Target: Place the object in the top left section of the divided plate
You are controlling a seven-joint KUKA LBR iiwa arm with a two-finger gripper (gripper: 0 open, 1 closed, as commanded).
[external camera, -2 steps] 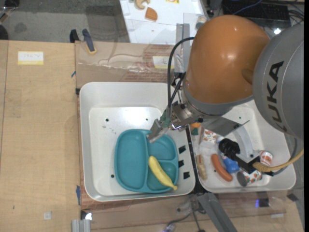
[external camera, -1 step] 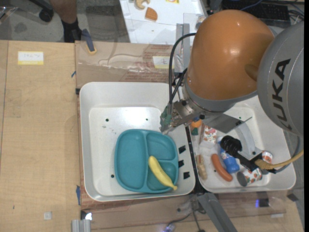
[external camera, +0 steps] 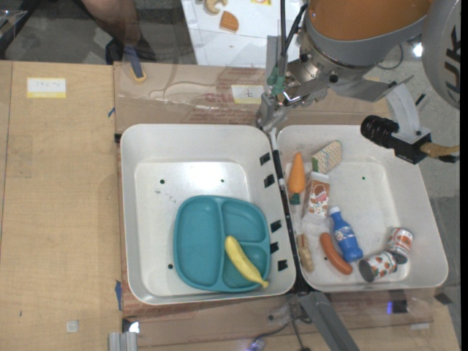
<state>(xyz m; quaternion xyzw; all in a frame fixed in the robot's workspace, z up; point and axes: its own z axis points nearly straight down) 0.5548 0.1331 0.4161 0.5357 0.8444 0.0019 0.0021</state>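
A teal divided plate [external camera: 199,248] lies in the left bin [external camera: 142,196], toward its front. A yellow banana [external camera: 243,260] rests in the plate's front right section, its tip reaching the rim. The plate's large left section and far right section are bare. My gripper [external camera: 268,117] hangs at the far end of the divider between the two bins, above the rims and well behind the plate. Nothing shows beneath its tip.
The right bin [external camera: 431,218] holds a carrot [external camera: 295,174], a wafer [external camera: 327,156], a sauce packet [external camera: 316,196], a blue bottle [external camera: 344,234], a sausage [external camera: 335,253] and two cans [external camera: 376,264]. A black fixture [external camera: 387,134] juts over its far right corner.
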